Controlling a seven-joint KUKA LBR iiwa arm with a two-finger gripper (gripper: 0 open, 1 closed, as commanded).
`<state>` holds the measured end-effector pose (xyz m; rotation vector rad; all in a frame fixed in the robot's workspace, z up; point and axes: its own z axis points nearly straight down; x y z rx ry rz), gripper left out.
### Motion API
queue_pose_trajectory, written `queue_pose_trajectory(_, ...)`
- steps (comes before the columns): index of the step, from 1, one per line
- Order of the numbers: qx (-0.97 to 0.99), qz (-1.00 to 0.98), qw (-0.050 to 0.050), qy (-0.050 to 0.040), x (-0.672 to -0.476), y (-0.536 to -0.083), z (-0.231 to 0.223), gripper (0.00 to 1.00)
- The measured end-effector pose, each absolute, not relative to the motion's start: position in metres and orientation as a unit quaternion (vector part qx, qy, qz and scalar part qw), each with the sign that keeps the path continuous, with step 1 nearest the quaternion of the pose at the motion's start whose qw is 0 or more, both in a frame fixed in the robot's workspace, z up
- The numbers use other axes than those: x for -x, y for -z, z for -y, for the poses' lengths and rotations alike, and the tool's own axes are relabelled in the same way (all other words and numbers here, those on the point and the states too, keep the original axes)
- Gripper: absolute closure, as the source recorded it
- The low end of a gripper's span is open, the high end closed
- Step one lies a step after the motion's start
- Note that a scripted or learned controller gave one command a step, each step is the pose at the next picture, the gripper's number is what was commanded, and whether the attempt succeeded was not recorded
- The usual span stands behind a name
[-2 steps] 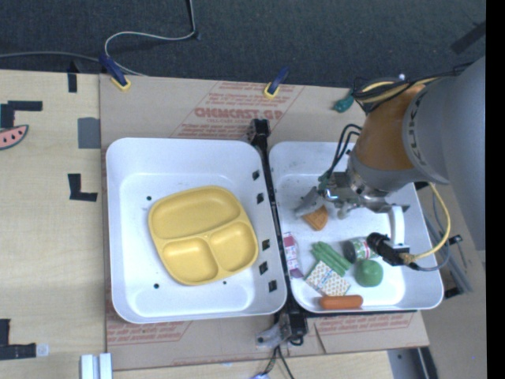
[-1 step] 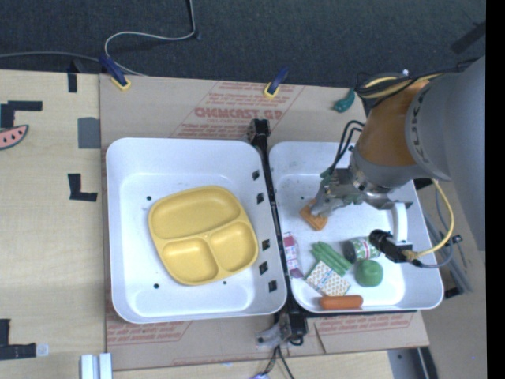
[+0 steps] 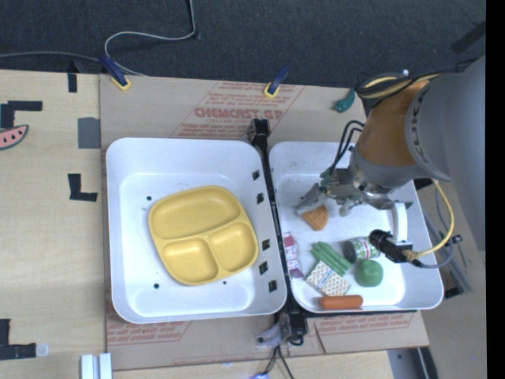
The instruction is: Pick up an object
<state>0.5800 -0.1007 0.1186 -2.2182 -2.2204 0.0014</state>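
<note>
The bench [image 3: 47,235] is light wood. A big sheet of brown cardboard [image 3: 229,109] with red letters lies on it. Two white bins sit side by side on the cardboard: the left bin [image 3: 126,235] and the right bin [image 3: 418,290]. Black tape marks [image 3: 79,186] and a grey patch [image 3: 89,132] are stuck on the wood.

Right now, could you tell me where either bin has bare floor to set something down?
The left bin has bare floor around the yellow divided plate, widest along its top edge. In the right bin, the upper-left corner is free. Its lower half is crowded: green stick, green ball, can, checkered packet, orange stick. The claw hangs over the orange piece.
</note>
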Motion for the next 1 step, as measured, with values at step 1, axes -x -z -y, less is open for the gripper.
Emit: queue_pose_trajectory(1,0.706,0.708,0.002,-0.0005,-0.5799,-0.1278,0.1002,1.0)
